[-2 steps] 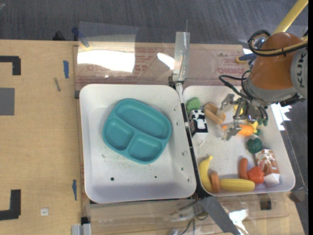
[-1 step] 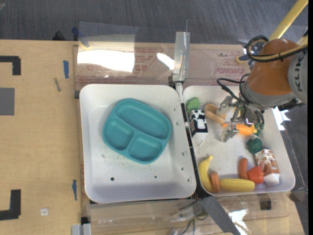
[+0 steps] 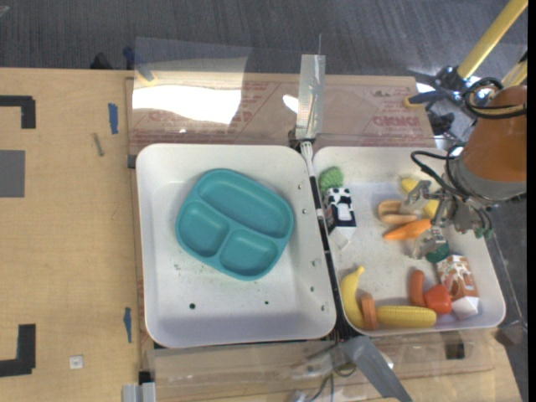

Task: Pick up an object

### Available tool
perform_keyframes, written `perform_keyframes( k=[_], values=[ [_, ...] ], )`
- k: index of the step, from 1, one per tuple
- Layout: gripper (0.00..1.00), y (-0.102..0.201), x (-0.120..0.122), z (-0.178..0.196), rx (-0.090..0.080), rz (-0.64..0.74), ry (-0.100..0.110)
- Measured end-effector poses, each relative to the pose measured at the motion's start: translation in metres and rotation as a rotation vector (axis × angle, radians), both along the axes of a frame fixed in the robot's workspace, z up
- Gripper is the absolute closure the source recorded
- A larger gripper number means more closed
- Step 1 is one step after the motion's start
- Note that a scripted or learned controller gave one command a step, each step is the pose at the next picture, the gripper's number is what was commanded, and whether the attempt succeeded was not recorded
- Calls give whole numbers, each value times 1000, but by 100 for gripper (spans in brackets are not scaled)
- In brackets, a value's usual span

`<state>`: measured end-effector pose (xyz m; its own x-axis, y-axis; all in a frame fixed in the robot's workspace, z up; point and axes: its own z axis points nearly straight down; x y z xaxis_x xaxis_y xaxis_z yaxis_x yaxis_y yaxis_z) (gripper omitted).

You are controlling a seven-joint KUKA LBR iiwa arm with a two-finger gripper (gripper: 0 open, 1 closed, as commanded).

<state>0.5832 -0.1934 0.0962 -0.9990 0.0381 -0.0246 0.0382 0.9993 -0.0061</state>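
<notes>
My gripper hangs low over the right bin, at the right end of an orange carrot. A tan bun-like piece lies just left of it, and a yellow piece sits behind. The grey arm with its orange band comes in from the right and hides part of the bin's right side. Nothing is visibly lifted off the bin floor.
The right bin also holds a green piece, a black-and-white toy, a banana, a corn cob, a red piece and a small carton. A teal divided plate lies in the left bin.
</notes>
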Motion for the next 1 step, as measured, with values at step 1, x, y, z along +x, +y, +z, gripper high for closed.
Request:
perform_keyframes(
  k=[1],
  values=[
    [0, 19, -2, 0, 0, -13, -2]
  ],
)
